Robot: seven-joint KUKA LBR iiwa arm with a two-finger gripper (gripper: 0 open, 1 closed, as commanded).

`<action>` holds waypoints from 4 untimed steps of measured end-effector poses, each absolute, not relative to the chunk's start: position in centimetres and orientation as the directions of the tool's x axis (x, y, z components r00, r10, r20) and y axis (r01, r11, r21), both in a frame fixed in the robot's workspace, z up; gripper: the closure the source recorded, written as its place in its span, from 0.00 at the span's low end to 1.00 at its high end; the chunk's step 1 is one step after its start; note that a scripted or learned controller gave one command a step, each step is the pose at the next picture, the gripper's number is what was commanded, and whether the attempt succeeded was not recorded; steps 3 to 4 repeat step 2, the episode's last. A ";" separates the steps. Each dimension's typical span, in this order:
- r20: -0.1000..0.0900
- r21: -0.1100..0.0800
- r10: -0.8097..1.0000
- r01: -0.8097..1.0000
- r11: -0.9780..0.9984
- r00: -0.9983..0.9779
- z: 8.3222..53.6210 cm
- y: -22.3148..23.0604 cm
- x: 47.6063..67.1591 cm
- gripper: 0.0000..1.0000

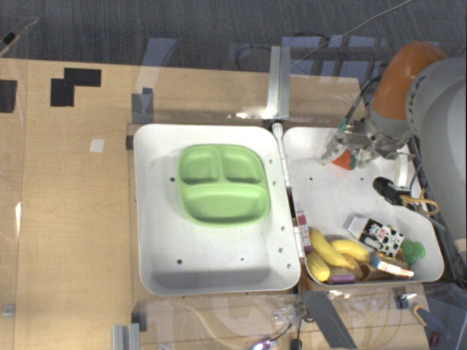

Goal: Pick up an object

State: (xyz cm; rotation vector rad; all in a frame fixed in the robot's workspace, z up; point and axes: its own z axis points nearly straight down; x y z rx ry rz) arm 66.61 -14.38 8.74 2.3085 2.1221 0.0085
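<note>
Arm [438,108] in from the right, and you can see it bent over the far right corner of the right bin [328,203], the orange band [398,79] sitting high above the wrist and the wrist tipped down and leftward into the bin. Gripper [355,154] is low, close to the bin's far edge, left of the corner. Right at its tip there's a small red piece [341,160] on the floor of the bin. It's tight against the gripper, but you can't tell from here whether the gripper is open, closed or actually clamped on it.

Look down to the near edge of that same bin: bananas [332,252] by the near left corner, a black-and-white box [379,233] beside them, a marker [394,268] along the edge, a green lump [414,251] by the near right corner. All well apart from the gripper.

Over in the left bin [157,217], a green plate [222,183] lies flat, about the middle, nearer the far edge.
</note>
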 end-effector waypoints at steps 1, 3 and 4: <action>-0.001 0.016 0.997 0.997 -0.076 0.076 10.1 -14.2 66.9 1.00; 0.002 0.008 0.982 0.982 -0.187 0.186 18.8 -7.2 67.1 1.00; 0.002 0.008 0.982 0.982 -0.187 0.186 18.8 -7.2 67.1 1.00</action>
